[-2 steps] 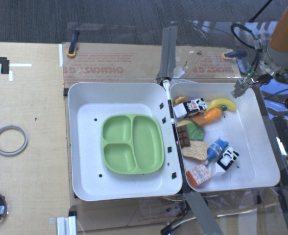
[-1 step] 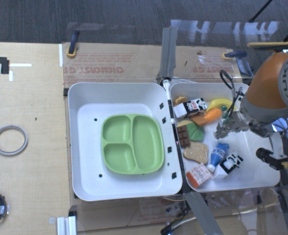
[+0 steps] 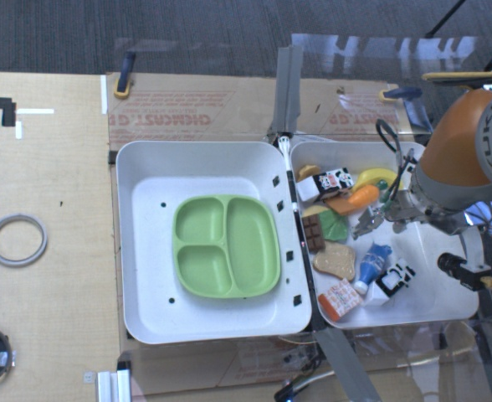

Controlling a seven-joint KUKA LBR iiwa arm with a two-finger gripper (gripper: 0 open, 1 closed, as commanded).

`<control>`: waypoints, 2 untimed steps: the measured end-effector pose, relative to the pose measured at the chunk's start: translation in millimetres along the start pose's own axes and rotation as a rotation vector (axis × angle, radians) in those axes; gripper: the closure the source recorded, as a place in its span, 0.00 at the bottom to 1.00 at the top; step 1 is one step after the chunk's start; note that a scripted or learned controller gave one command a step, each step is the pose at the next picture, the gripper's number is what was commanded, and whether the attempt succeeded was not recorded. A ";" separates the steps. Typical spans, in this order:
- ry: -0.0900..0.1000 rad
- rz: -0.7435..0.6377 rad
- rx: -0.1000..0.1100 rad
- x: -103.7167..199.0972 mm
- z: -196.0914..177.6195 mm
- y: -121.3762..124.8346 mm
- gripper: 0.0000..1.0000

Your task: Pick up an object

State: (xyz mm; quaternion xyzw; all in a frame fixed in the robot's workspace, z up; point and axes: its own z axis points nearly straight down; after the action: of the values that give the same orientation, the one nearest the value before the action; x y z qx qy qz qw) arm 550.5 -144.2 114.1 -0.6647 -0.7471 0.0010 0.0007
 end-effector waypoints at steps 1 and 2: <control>-0.001 0.306 0.000 -22.4 22.4 72.8 0.00; -0.003 0.301 0.000 -22.0 13.0 73.3 1.00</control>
State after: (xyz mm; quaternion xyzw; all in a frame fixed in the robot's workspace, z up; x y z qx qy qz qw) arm 625.8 -157.4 101.0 -0.7693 -0.6388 0.0023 -0.0006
